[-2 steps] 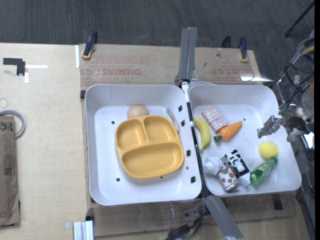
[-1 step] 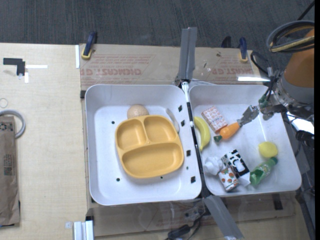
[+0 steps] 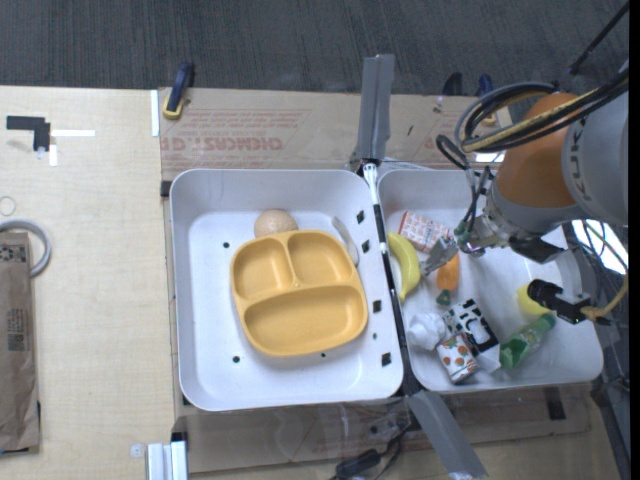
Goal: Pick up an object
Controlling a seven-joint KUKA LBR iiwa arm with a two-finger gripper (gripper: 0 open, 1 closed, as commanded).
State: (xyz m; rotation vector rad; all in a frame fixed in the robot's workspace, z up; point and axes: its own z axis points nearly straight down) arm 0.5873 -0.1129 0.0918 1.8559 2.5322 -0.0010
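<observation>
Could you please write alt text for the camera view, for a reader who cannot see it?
A grey and orange robot arm reaches from the right into the right-hand white bin, its tool low beside a banana among small packages. The left bin holds a yellow divided plate.

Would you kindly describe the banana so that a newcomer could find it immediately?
Look at the right-hand shallow white bin, the one the grey arm reaches into. Against its left wall, beside the divider, lies the curved yellow banana. It is the only long, plain yellow thing there; the small orange object beside it is shorter.
</observation>
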